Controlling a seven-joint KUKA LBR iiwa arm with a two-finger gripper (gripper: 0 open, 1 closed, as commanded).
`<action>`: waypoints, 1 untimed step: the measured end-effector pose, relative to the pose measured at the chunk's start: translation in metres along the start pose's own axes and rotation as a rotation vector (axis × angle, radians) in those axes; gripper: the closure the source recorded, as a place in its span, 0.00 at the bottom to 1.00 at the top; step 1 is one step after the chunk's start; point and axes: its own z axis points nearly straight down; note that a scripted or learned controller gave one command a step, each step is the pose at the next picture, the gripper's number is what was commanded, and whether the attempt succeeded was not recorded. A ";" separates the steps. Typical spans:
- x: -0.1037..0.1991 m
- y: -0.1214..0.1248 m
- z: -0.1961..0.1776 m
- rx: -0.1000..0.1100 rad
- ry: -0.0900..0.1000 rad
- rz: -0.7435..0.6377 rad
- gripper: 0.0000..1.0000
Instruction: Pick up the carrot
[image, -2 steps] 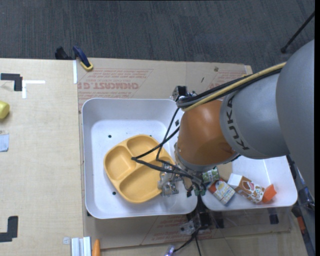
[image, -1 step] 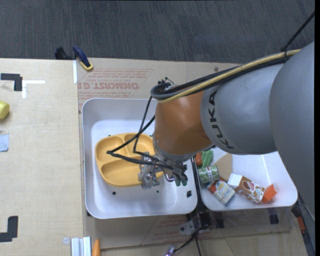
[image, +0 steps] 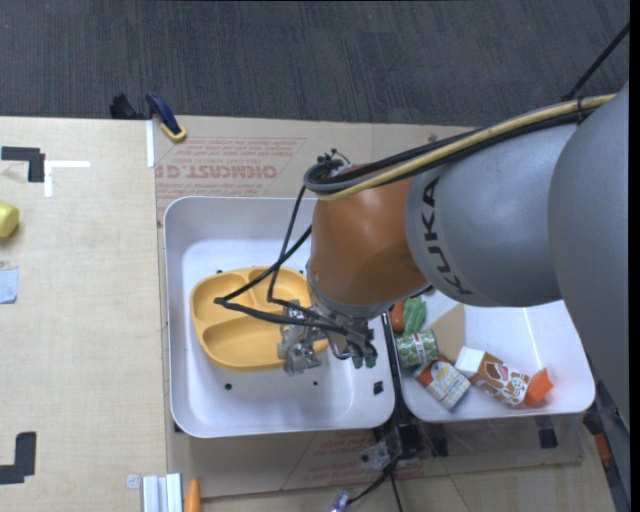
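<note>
While the pincer (image: 300, 355) hangs over the yellow dish (image: 235, 315) in the left bin (image: 175, 330), fingers' gap unclear, the carrot (image: 540, 384) lies well apart at the right bin's (image: 570, 330) far edge, beside cartons (image: 500, 378).

The arm's hand (image: 300, 352) hangs over the yellow divided plate (image: 235, 320) in the left bin (image: 260, 415); an orange carrot (image: 540, 383) lies in the right bin (image: 565, 345).
</note>
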 end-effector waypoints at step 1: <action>-0.002 0.000 -0.008 0.001 -0.003 0.000 1.00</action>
